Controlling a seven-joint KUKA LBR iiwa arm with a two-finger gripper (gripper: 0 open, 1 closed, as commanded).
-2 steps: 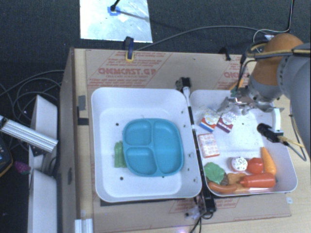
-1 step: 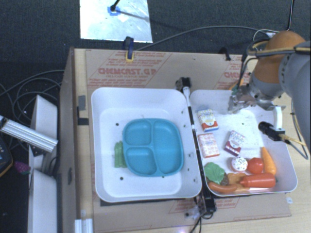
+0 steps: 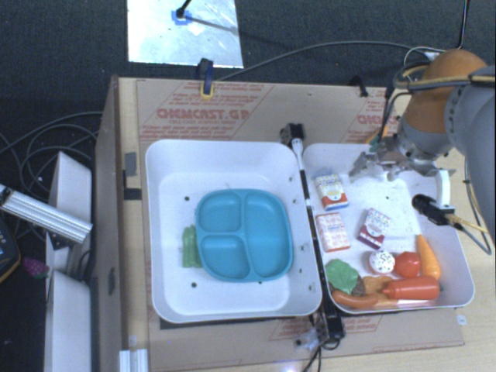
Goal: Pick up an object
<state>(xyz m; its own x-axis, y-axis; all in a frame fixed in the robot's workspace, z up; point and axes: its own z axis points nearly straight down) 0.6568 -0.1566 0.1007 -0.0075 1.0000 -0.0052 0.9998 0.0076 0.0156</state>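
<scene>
Arm (image 3: 453, 103) reaching in over right bin (image 3: 463, 273), jaws (image 3: 380, 163) spreading open, gripping nothing, two small cartons (image 3: 331, 191) lying below, one blue tray (image 3: 243, 234) sitting in left bin (image 3: 167, 208).

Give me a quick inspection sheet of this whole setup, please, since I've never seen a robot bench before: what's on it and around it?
Surface: a bench topped with a brown board bears a left white bin and a right white bin.
Job's things: in the right bin lie three small cartons, a carrot, a red tomato, a white ball, a green leaf and a red bottle.
Clutter: the left bin holds a blue divided plate with a green piece beside it.
Grippers: the gripper hangs over the right bin's far end, with nothing seen in it.
Cables: black cables lie left of the bench.
Surroundings: dark carpet and a shiny sheet.
</scene>
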